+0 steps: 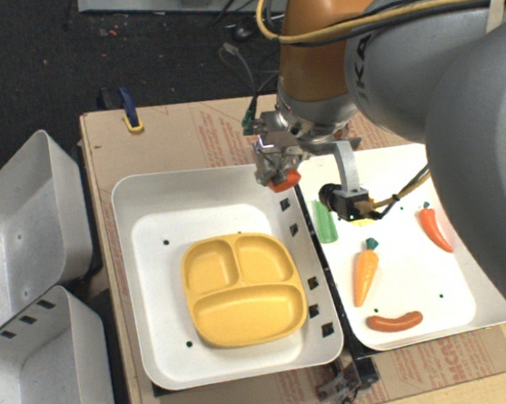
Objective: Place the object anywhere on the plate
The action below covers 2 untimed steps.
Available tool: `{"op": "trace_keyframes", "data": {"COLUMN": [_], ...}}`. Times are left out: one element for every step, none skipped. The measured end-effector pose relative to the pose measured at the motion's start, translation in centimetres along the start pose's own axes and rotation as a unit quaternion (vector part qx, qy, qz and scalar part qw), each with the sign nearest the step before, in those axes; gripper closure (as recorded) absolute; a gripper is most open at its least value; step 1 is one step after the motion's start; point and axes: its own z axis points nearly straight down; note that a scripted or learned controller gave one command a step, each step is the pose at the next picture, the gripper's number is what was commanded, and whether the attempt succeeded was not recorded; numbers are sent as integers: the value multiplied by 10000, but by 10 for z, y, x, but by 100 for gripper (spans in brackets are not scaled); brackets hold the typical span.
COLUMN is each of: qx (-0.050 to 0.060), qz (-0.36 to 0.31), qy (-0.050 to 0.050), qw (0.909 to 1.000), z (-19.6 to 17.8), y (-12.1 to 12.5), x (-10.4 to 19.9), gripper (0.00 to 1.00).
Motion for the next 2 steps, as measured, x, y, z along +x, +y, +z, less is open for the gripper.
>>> {"op": "trace_keyframes", "data": {"qx": [26, 18], "qz": [-1, 26], "qy": [-1, -8], "qw": [10000, 10000], "z": [16, 15], "y": [-9, -8], "x": [53, 50], "gripper": [100, 0]}}
